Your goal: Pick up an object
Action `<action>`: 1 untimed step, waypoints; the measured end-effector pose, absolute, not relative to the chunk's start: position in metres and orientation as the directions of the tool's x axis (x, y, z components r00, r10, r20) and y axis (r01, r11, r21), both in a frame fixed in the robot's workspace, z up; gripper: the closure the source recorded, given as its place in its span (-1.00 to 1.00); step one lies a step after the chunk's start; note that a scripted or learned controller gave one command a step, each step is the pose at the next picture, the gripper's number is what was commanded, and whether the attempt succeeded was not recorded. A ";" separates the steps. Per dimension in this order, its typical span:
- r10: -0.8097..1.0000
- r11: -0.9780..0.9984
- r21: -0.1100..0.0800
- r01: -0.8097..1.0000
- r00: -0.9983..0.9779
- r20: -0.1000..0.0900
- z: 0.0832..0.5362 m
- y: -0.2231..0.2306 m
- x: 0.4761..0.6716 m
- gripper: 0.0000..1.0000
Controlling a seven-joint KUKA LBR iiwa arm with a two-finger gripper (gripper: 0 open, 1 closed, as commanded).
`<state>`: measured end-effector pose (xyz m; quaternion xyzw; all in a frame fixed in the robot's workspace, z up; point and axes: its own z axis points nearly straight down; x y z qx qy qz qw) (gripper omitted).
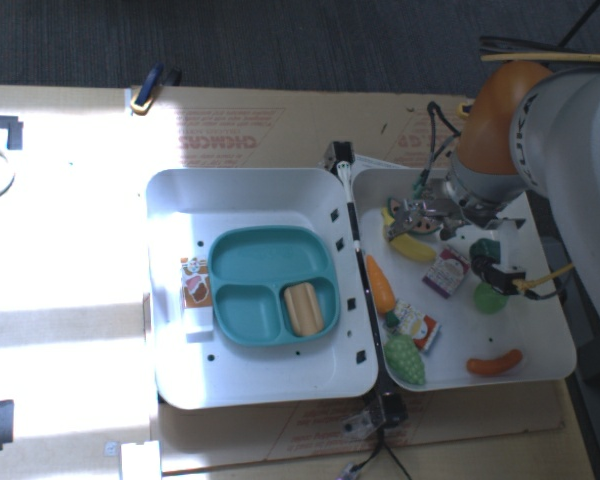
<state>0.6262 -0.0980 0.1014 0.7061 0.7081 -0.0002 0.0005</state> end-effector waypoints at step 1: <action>1.000 0.006 -0.003 1.000 -0.006 -0.001 0.111 -0.098 0.626 1.00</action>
